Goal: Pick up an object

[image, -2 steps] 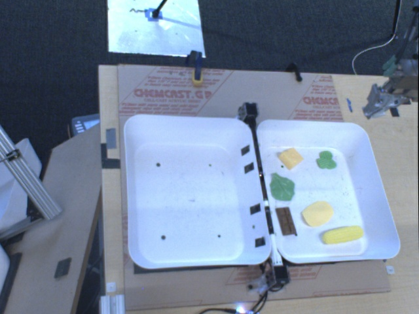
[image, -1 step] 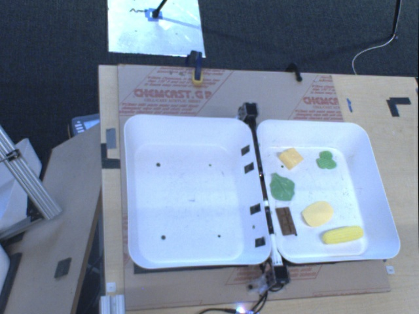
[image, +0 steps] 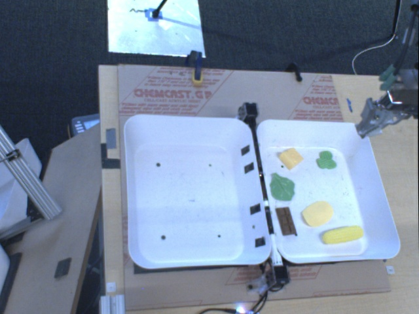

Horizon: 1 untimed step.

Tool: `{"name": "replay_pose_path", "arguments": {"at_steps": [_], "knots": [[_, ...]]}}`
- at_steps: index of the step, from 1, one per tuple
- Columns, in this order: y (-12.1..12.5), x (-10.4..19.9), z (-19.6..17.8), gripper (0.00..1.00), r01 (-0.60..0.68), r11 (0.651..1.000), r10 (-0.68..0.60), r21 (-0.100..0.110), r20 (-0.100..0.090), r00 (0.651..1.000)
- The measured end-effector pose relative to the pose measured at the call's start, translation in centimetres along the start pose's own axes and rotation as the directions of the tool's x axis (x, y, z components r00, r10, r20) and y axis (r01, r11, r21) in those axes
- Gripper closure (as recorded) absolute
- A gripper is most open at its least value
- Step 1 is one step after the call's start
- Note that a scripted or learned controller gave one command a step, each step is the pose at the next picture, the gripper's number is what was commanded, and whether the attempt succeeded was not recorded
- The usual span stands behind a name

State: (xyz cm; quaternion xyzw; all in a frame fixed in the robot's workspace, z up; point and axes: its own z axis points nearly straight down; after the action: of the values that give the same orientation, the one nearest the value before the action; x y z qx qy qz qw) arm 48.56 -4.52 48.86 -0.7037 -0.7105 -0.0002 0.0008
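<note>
The right bin (image: pixel 376 195) holds several small toy foods: a yellow-orange block (image: pixel 291 157), a small green piece (image: pixel 326 160), a green leafy piece (image: pixel 282 187), a brown bar (image: pixel 285 220), a pale yellow lump (image: pixel 317 213) and a yellow corn-like piece (image: pixel 342 235). My gripper (image: pixel 368 127) hangs at the far right, just above the right bin's back right corner, away from all the objects. Nothing shows between its fingers.
The left bin (image: pixel 141 175) lies beside the right one, with a black clipped divider (image: pixel 256 175) between them. Both rest on a cardboard sheet (image: pixel 170 90). A shiny metal plate (image: pixel 155 18) lies on the dark floor behind the bench.
</note>
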Motion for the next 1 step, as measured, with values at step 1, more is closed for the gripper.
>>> {"name": "replay_pose_path", "arguments": {"at_steps": [1], "knots": [[0.18, 5.36, 7.25, 1.00, 0.000, 1.000, 0.000, 0.003, 0.000, 1.000]]}}
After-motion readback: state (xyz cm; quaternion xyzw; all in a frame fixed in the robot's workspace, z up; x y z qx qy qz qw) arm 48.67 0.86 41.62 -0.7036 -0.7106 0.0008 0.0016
